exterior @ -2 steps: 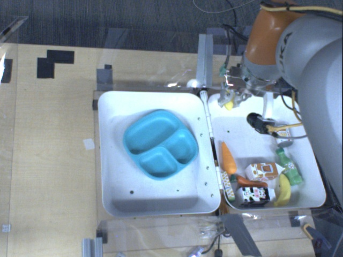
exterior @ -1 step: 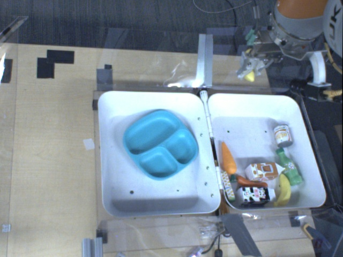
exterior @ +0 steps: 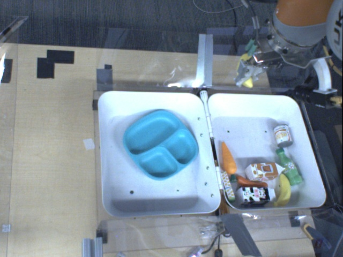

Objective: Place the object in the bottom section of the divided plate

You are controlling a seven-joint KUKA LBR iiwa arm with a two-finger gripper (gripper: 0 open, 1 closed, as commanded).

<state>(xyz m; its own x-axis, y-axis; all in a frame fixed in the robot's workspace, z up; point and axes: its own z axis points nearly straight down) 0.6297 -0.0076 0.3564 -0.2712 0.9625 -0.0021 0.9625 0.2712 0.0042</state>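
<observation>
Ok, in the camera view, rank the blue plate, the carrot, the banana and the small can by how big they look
1. Plate, by far the largest.
2. Carrot.
3. Banana, near the carrot's size, so that order is unsure.
4. Can, smallest.

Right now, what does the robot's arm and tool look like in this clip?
At the top right, the arm shows a broad orange band above a grey wrist ring. Below it sits the tool, a small metal assembly with yellow-green parts at its tips. Thin dark cables loop behind it, over the dark floor.
</observation>
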